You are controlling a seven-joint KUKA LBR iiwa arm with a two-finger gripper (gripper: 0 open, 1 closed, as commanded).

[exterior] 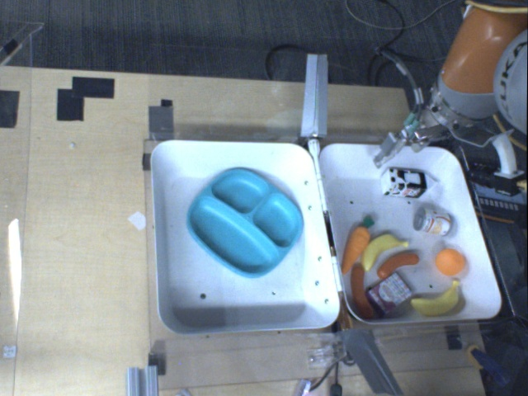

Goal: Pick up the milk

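The milk (406, 182) is a small white carton with black cow patches, lying in the back part of the right bin (470, 213). My gripper (401, 143) hangs over that bin's back rim, a little behind and to the left of the carton and apart from it. Nothing is seen held in it. The grey arm with its orange band (483, 44) comes in from the upper right.
In front of the milk lie a small can (433, 221), a carrot (356, 246), two bananas (384, 247), a sausage (399, 261), an orange (450, 262) and a purple packet (389, 291). The left bin (177, 221) holds a blue divided plate (245, 219).
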